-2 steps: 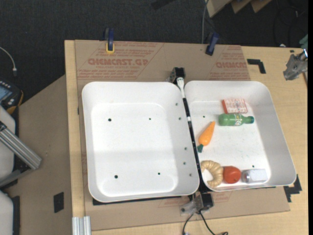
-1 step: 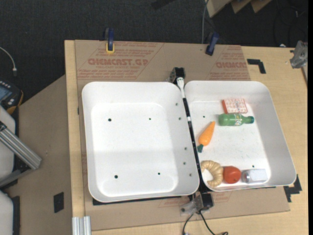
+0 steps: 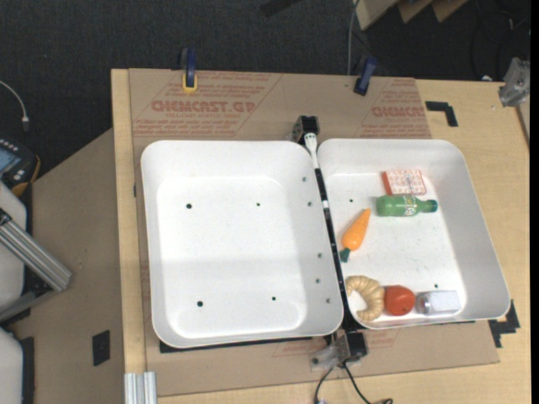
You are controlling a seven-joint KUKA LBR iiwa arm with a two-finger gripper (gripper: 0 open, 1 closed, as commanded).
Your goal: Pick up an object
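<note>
Nothing is lifted yet: your pick is all ahead. Every candidate lies in the right bin [image 3: 472, 217], with the carrot [image 3: 356, 230] nearest its left wall and the green bottle [image 3: 405, 207] beside it. You cannot tell the jaws' state.

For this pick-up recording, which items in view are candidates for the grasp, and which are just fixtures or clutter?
Candidates, all in the right bin:
toy carrot
green bottle
red-patterned card box
croissant
red round piece
small clear container

Fixtures or clutter:
left bin
blue clamps on the board's far edge
cables at the near edge
</note>
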